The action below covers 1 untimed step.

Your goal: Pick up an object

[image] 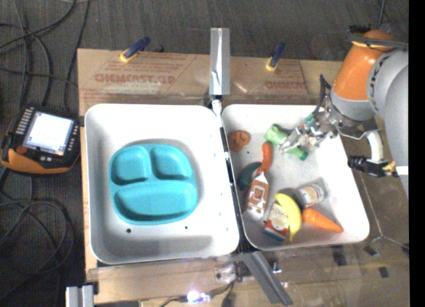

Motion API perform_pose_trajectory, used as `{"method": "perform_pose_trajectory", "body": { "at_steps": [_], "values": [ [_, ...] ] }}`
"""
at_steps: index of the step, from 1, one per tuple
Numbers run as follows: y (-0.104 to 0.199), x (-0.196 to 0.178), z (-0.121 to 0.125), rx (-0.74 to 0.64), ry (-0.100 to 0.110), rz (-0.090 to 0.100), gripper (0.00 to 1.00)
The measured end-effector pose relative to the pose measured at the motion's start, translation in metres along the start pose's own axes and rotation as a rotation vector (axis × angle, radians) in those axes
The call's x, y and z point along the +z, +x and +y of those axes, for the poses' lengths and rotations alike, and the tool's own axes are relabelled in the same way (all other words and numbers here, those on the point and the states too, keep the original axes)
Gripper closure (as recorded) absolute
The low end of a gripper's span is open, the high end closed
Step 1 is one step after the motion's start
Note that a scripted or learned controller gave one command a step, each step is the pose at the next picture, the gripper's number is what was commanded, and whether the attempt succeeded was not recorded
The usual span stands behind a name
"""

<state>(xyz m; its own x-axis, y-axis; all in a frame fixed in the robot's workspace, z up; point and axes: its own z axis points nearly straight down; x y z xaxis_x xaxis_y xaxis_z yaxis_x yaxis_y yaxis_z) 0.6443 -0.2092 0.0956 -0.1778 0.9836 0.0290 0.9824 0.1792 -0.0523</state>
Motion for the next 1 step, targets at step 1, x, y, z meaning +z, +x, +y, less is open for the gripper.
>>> {"method": "perform_pose_trajectory", "body": {
  "at_steps": [1],
  "values": [
    [0.0307,-0.0823,0.0241,-0.042,-0.042,-0.027,1.00]
  ]
}}
